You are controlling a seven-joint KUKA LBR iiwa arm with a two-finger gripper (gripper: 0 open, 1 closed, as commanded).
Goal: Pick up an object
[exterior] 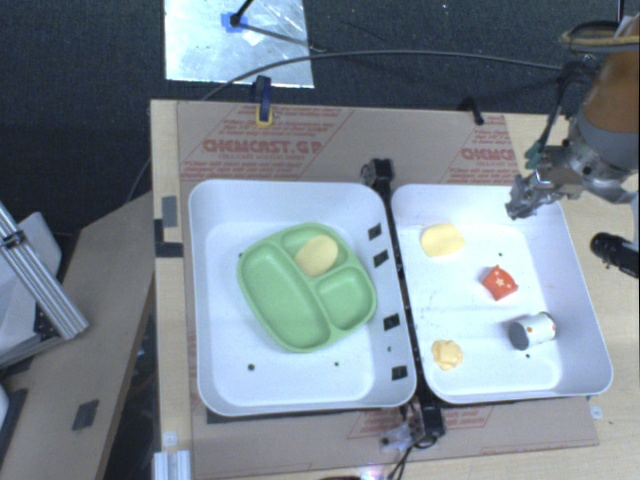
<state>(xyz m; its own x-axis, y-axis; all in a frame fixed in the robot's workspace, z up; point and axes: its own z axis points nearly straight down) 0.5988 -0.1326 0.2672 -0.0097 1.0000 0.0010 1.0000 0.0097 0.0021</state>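
The right bin (560, 268) holds a pale yellow lump (441, 239) near its back left, a red block (500, 282) in the middle, a small white and grey cylinder (531, 330) toward the front right, and a small yellow piece (447, 353) at the front left. My gripper (522, 201) hangs over the bin's back right corner, above and to the right of the red block. Nothing shows between its fingers.
The left bin (220, 268) holds a green divided tray (290, 308) with a yellow object (317, 255) in its upper compartment. Black clips (390, 298) line the seam between the bins. A cable arcs across the back of the bench.
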